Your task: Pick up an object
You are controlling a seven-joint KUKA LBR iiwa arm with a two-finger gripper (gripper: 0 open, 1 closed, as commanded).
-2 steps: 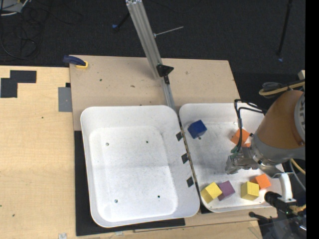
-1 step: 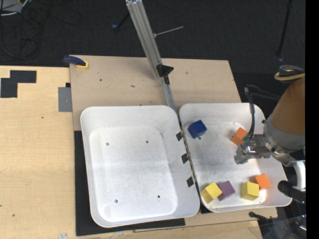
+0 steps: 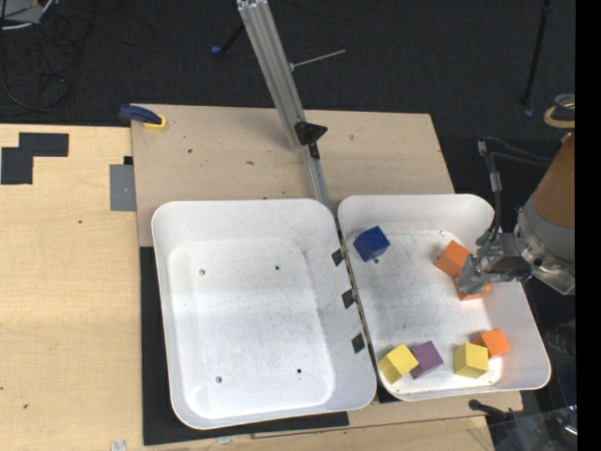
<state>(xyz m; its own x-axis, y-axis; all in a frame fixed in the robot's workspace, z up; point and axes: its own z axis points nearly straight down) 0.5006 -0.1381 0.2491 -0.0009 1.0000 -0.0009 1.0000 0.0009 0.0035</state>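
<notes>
Left bin (image 3: 246, 397): nearest me, its front rim closest of all. Nothing for the arm in here, so it looks like the place things would be dropped.

Divider (image 3: 346, 294): the seam where the two bins meet, marked by small black clips. I'll place everything else from it.

Blue cube (image 3: 372, 243): just right of the divider, toward the far end of the right bin (image 3: 413, 207). It sits alone with room all round, an easy target, I'd say.

Yellow cube (image 3: 398, 361): right of the divider at the near end, touching a purple cube (image 3: 427, 355). Packed like that, fingers would struggle to get between them.

Second yellow cube (image 3: 471, 359): further right along the near rim, with a small orange cube (image 3: 496, 342) tight against it.

Orange block (image 3: 454, 259): well right of the divider, mid-bin, tilted on edge. It appears to be the thing being tried for.

Gripper (image 3: 477, 276): furthest right of the divider, low over the bin, pressed against the orange block's right side. A second orange bit (image 3: 472, 292) peeks out beneath it. Whether the fingers are spread or clenched I cannot tell from here, nor whether anything is caught.

Progress: my guess is a grasp attempt in hand, nothing lifted yet.
</notes>
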